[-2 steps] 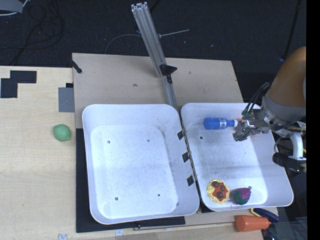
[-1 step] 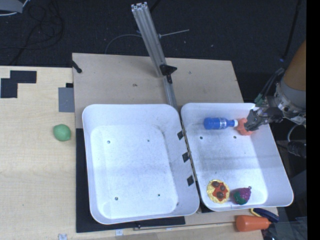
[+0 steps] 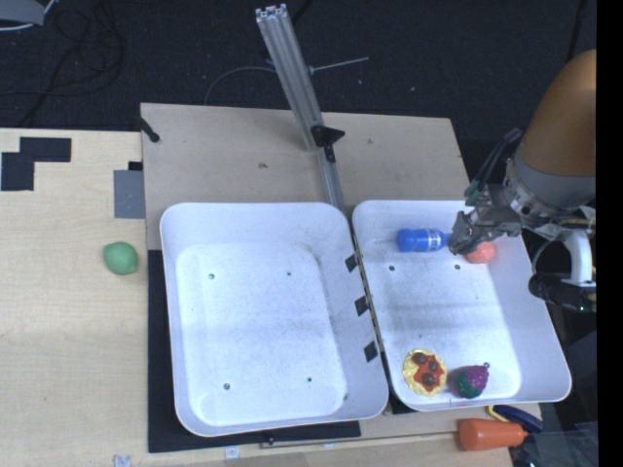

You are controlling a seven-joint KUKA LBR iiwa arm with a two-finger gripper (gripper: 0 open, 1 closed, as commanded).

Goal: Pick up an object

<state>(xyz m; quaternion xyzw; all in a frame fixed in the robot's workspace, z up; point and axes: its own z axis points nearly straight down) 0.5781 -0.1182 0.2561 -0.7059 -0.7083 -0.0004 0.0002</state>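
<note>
The right bin point(image 3: 458, 309) holds a blue bottle-like object point(image 3: 421, 239) lying near its far edge, with an orange-red object point(image 3: 481, 253) just to its right. At the bin's near edge lie a yellow and red toy point(image 3: 424, 372) and a purple and green fruit toy point(image 3: 470, 380). My gripper point(image 3: 463, 235) hangs over the far right part of this bin, right beside the blue object's right end and just above-left of the orange-red object. Its fingers are dark and too small to make out.
The left bin point(image 3: 258, 319) stands beside the right one. A green ball point(image 3: 121, 258) rests on the bench to the left of the bins. An orange object point(image 3: 492, 434) lies outside the right bin's near edge. A metal rail point(image 3: 297, 71) slants up behind the bins.
</note>
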